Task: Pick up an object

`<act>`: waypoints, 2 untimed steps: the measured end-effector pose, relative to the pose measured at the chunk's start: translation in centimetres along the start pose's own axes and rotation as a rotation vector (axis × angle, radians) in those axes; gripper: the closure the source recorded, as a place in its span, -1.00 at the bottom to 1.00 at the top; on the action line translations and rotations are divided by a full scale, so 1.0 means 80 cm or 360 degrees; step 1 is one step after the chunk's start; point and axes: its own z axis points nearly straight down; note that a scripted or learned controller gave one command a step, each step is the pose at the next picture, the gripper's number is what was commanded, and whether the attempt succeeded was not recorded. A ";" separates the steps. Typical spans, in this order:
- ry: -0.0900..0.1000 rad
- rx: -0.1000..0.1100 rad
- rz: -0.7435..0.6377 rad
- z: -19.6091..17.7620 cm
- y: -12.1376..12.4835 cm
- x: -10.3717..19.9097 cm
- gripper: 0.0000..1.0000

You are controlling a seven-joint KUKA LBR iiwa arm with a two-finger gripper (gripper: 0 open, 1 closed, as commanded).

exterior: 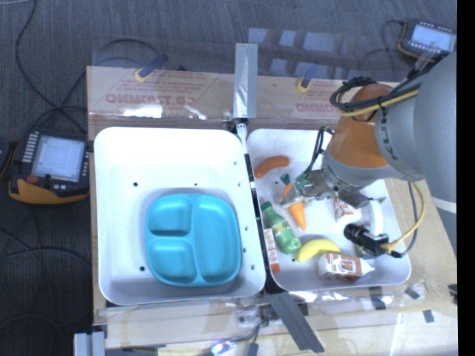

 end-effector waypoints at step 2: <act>0.0003 0.0024 0.0006 -0.104 0.077 0.054 1.00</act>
